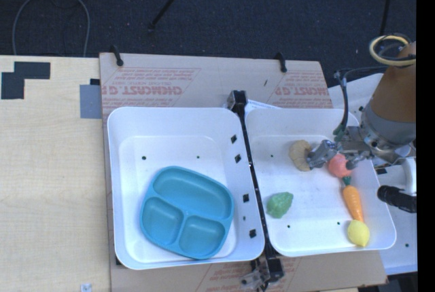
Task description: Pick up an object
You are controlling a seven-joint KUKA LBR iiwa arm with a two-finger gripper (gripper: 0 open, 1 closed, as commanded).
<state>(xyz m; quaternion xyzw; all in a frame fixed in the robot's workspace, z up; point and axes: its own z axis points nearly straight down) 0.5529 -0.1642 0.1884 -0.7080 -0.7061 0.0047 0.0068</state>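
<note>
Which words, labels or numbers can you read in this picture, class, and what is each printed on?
Red print on the cardboard sheet behind the bins, upside down and too blurred to read with certainty.
More red print on the cardboard's front edge, too small to read.
No readable text on the bins, tray or toy foods.

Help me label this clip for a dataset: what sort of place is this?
Probably a robotics lab test bench. A grey arm reaches over two white bins holding toy food such as a carrot and a blue divided tray, with loose cables on dark carpet behind.
</note>
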